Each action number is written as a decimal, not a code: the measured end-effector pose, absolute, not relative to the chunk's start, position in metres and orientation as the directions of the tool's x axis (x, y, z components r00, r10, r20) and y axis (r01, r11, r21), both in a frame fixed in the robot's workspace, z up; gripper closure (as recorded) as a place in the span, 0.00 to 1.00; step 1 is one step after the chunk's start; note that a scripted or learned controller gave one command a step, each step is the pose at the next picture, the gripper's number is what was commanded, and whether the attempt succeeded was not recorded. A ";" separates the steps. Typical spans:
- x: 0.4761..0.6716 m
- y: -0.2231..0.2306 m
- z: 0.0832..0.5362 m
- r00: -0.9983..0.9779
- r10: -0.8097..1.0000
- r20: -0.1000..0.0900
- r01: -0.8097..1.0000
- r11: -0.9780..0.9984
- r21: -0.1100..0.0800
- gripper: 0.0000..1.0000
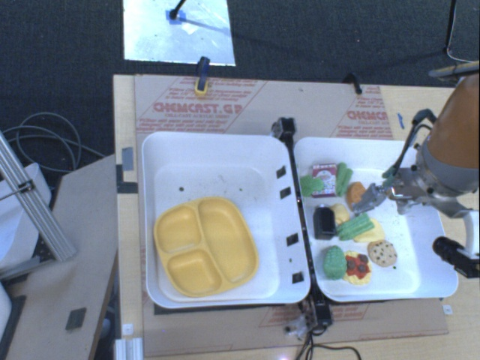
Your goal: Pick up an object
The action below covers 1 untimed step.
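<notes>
The right bin (420, 280) holds several toy foods. A red box (324, 178) lies at the back between a green leafy piece (309, 184) and a green pod (343, 177). An orange piece (355, 191) sits just left of my gripper (369, 198), which reaches in from the right and hangs low over the bin's middle. Below it lie a black item (324, 221), a green ribbed vegetable (355, 226) on a yellow piece, a broccoli (334, 262), a pizza slice (358, 268) and a cookie (382, 253). Nothing is visibly held.
The left bin (217, 145) holds a yellow divided plate (204, 253). Black clips (292, 240) line the wall between the bins. A yellow clamp (202, 79) and a metal sheet (178, 21) lie beyond the bench's back edge. The arm's body covers the right bin's right side.
</notes>
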<state>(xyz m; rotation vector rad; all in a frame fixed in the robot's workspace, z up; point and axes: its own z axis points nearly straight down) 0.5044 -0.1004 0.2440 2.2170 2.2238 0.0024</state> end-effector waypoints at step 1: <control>0.493 -0.121 0.078 0.001 1.000 -0.001 1.000 -0.001 0.000 0.00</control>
